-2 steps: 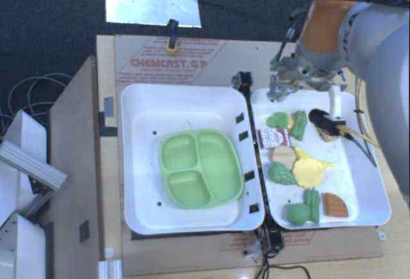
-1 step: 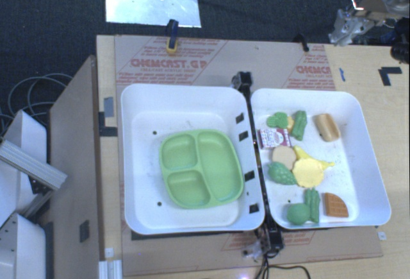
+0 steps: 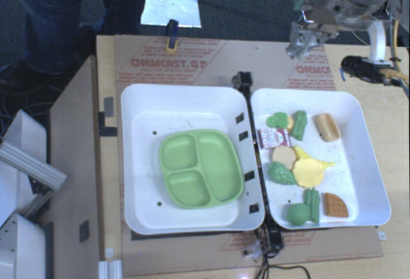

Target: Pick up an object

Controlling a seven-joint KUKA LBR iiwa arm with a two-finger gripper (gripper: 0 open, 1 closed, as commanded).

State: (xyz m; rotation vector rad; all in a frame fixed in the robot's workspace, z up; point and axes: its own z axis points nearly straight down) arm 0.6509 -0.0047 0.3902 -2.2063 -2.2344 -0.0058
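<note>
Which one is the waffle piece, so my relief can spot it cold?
Look in the right bin, at its near right corner. The waffle piece lies there, just right of the green vegetable. It is the lone orange-brown wedge with a grid pattern.

green tray (image 3: 202,167), toy food (image 3: 301,156), gripper (image 3: 300,43) above

Toy food, right bin (image 3: 368,143): green pieces (image 3: 278,120), (image 3: 298,124); bread roll (image 3: 326,126); red-white carton (image 3: 273,138); tan disc (image 3: 283,155); yellow piece (image 3: 310,171); broccoli (image 3: 280,172); waffle (image 3: 334,205); green vegetables (image 3: 303,210). All lying loose, clustered.
</note>
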